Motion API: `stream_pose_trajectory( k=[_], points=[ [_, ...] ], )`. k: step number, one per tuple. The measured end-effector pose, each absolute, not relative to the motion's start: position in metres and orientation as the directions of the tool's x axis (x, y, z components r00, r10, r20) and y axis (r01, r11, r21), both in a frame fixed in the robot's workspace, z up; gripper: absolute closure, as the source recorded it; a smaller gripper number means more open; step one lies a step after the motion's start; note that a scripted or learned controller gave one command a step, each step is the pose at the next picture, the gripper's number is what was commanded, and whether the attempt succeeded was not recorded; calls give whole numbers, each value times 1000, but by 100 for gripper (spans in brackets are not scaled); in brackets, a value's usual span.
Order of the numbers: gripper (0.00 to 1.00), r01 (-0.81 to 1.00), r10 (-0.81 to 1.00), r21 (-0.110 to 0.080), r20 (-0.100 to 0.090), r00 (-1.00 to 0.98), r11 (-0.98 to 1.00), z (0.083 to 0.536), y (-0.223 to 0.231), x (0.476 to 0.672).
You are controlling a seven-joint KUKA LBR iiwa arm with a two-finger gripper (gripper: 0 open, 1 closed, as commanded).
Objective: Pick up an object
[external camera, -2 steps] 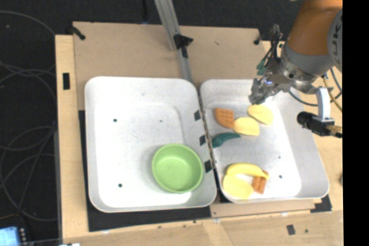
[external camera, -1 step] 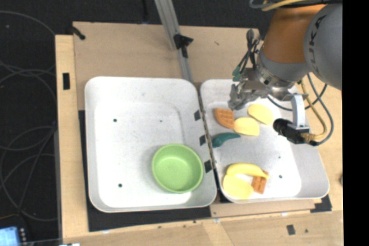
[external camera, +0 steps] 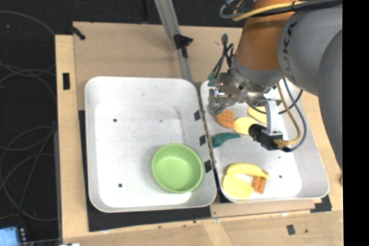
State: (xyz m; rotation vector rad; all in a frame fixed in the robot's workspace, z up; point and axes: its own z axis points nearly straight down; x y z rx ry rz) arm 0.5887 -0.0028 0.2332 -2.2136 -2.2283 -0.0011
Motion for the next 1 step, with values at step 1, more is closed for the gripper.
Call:
stream_pose_trajectory(
  k=[1],
  points=[
    [100,1000,1000,0,1,-7,7,229,46,579]
  ],
)
